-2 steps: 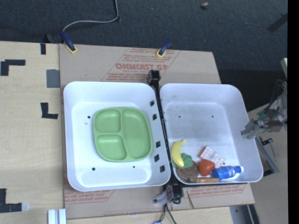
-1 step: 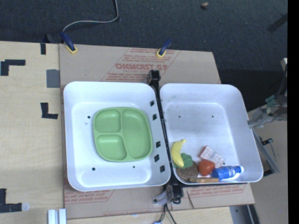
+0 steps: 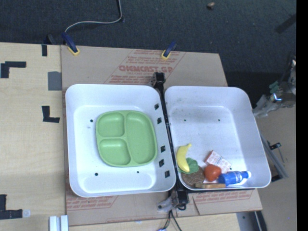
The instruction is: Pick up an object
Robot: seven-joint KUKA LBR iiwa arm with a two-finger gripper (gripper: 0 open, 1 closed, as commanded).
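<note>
You are looking at a green divided plate (image 3: 127, 138) lying in the left bin (image 3: 77, 129). The banana (image 3: 183, 158), red ball (image 3: 212, 172) and blue bottle (image 3: 234, 177) are crowding the right bin's (image 3: 240, 124) near edge. The gripper (image 3: 276, 99) is hanging just outside that bin's right rim; you cannot tell its state.

A robotics lab: two white bins (image 3: 77, 129) clamped on a cardboard-covered worktop (image 3: 139, 66), tape marks (image 3: 12, 69), a loose cable (image 3: 103, 20) over dark carpet.

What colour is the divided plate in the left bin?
Light green; the divided plate shows clearly in the camera view.
</note>
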